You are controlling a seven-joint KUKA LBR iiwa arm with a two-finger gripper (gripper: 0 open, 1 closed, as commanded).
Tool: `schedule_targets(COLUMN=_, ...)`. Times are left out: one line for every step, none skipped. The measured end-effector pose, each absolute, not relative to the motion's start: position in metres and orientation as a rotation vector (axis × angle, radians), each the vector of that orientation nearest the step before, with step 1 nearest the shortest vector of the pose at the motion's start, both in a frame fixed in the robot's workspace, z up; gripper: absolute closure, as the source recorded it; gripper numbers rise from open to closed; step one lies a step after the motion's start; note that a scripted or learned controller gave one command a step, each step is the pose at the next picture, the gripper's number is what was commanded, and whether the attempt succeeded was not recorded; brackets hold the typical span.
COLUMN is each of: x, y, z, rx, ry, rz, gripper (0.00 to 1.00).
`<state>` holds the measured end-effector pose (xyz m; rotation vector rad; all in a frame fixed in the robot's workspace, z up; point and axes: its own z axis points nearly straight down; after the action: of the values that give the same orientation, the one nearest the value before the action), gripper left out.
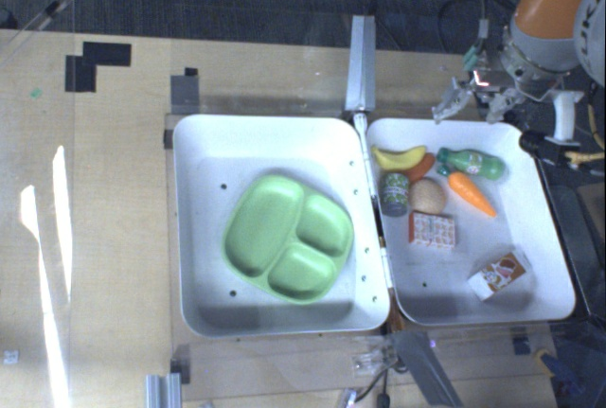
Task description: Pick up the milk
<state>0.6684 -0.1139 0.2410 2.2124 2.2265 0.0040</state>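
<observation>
The milk [497, 274] is a small brown and white carton lying on its side near the front right corner of the right bin [554, 297]. My gripper [473, 106] hangs over the back rim of that bin, well behind the carton. Its two fingers are spread apart, so it is open with nothing between them.
The right bin also holds a banana [400, 156], a green bottle [471, 164], a carrot [471, 193], a small can [395, 193], a brown round item [428, 196] and a red patterned box [432, 229]. A green divided plate [289, 236] lies in the left bin [194, 207].
</observation>
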Motion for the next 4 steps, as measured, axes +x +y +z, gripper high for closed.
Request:
schedule_targets(x=0.596, y=-0.156, z=0.172, rx=2.116, ry=2.318, rz=0.003, gripper=0.00)
schedule_targets(x=0.493, y=-0.196, z=0.174, rx=1.826, ry=2.549, rz=0.004, gripper=0.00)
schedule_targets(x=0.491, y=-0.206, z=0.089, rx=1.574, ry=2.706, rz=0.006, gripper=0.00)
schedule_targets(x=0.494, y=-0.205, z=0.101, rx=1.570, ry=2.702, rz=0.012, gripper=1.00)
